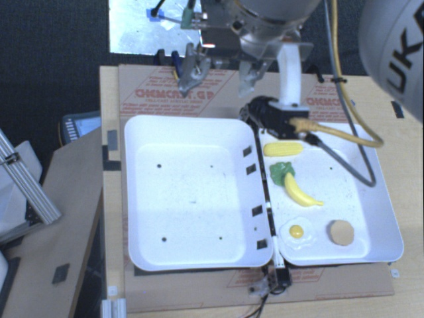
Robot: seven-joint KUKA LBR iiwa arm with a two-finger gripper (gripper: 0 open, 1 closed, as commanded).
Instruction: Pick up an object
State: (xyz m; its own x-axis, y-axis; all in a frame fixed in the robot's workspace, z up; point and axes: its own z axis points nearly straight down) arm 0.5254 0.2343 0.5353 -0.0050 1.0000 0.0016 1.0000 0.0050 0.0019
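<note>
Open pincer (222, 71) raised beyond two white bins (185, 244); banana (301, 194), fried egg (296, 233), corn cob (283, 149) in the right one.

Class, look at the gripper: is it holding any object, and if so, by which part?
Nothing is held. The gripper hangs open above the far edge of the bins, with no object between its fingers.

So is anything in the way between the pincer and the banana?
Nothing visible blocks it. The pincer hangs above the bins' far edge, and the banana lies uncovered in the right bin, touching a green toy.
</note>
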